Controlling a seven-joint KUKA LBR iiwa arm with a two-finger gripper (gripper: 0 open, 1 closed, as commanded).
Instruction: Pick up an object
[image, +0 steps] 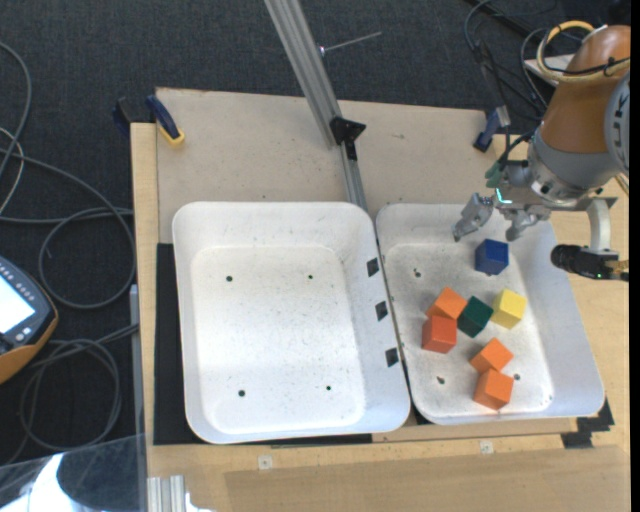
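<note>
We see two orange blocks (492, 372) nearest in the right bin (570, 340), then an orange-red pair (442, 320), green cube (475, 316), yellow cube (509, 308). Farther, the blue cube (491, 256) sits just below the gripper (493, 220), fingers spread, gripping nothing.

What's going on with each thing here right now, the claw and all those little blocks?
Gripper: open, above the blue block, holding nothing.
Blue block: resting in the right bin, ungrasped.
Yellow block: touching the green block.
Four orange blocks: lying loose.
Left bin: flat on the bench.
</note>
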